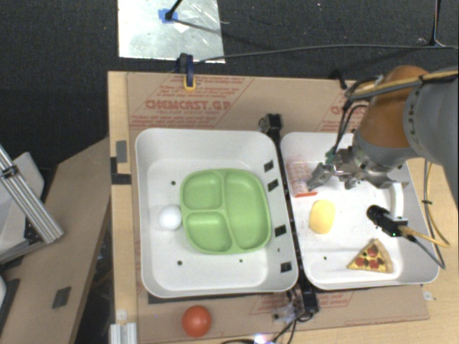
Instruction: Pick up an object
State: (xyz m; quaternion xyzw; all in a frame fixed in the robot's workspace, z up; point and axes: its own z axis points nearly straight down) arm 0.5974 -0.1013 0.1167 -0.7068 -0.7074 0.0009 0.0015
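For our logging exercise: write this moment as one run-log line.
end effector: above right bin, nothing seen held | yellow object: right bin | pizza slice: right bin | green tray, white ball: left bin

Red "CHEMCAST GP" — apparently — printed on the brown protective sheet [188,100], repeated partly at right

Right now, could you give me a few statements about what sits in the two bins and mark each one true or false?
1. The green divided tray lies in the left bin. True.
2. The white ball rests inside one of the tray's compartments. False: it lies on the bin floor beside the tray's left edge.
3. The pizza slice lies in the right bin. True.
4. The yellow object is between the fingers of the gripper. False: it lies on the bin floor, apart from the gripper.
5. The red ball lies in the left bin. False: it sits outside, on the board in front of it.
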